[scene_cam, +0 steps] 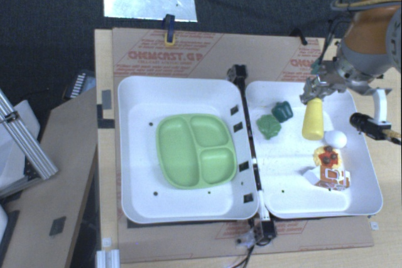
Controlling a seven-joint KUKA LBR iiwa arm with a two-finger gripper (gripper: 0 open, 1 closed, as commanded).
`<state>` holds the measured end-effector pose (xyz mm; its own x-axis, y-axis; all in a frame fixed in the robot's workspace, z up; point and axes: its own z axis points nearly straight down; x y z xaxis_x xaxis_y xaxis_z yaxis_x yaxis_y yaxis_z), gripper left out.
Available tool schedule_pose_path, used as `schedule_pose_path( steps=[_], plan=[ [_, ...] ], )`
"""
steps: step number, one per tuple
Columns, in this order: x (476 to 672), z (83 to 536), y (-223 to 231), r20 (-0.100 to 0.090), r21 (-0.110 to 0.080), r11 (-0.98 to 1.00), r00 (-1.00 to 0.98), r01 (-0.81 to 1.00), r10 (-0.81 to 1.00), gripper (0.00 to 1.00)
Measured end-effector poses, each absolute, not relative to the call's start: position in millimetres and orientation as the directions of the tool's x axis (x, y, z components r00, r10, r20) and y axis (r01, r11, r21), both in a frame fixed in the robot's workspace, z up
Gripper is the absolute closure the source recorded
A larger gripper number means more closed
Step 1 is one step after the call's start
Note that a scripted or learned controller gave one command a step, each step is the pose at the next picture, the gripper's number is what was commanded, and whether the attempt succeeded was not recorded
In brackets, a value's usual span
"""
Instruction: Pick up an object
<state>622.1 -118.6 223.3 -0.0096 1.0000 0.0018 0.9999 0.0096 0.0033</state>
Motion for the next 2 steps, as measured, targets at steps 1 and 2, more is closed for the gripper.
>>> schedule_pose_path(
  steps=[1, 2],
  plan=[
    [617.6, 224.3, -53.6, 0.003, 0.001, 0.011, -0.011, 1.0, 1.0, 1.0],
    [611.5, 234.7, -1.7, 0.002, 0.002, 0.011, -0.011, 1.0, 1.0, 1.0]
  ],
)
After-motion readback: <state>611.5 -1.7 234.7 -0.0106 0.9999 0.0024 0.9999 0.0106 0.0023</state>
